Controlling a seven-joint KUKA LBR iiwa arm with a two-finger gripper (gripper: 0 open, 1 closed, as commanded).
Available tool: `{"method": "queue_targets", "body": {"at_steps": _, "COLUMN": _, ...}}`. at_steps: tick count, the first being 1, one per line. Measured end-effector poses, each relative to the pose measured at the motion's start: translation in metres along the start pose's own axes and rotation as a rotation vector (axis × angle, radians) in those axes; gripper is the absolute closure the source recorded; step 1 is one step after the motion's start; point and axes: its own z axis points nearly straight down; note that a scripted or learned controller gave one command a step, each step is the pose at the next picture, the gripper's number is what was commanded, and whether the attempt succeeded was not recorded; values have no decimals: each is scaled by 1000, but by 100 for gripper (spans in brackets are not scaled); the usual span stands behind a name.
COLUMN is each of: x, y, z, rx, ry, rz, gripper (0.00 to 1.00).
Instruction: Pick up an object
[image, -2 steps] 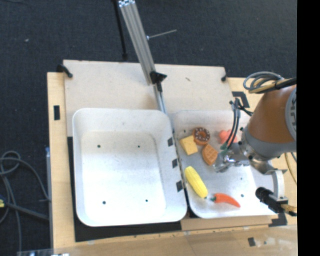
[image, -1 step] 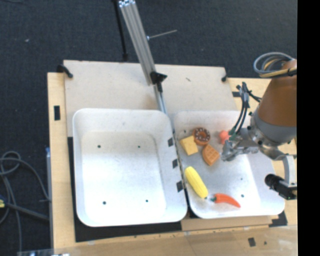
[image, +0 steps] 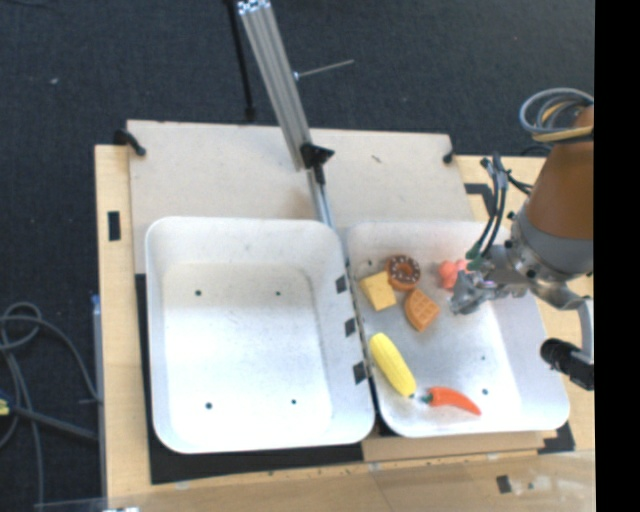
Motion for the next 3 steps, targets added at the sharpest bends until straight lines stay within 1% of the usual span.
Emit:
{"method": "queue_targets", "body": {"at_steps": 1, "x": 53, "y": 13, "z": 17, "rx": 5, "ry": 2, "rz": -2, "gripper": 100}}
{"method": "queue_targets", "body": {"at_steps": 2, "x": 101, "y": 13, "z": 29, "rx": 4, "ry": 1, "rz": -2, "gripper": 100}}
{"method": "queue_targets", "body": {"at_steps": 3, "x": 146, "y": 15, "z": 32, "rx": 3, "ry": 2, "rz": -2, "gripper": 100}}
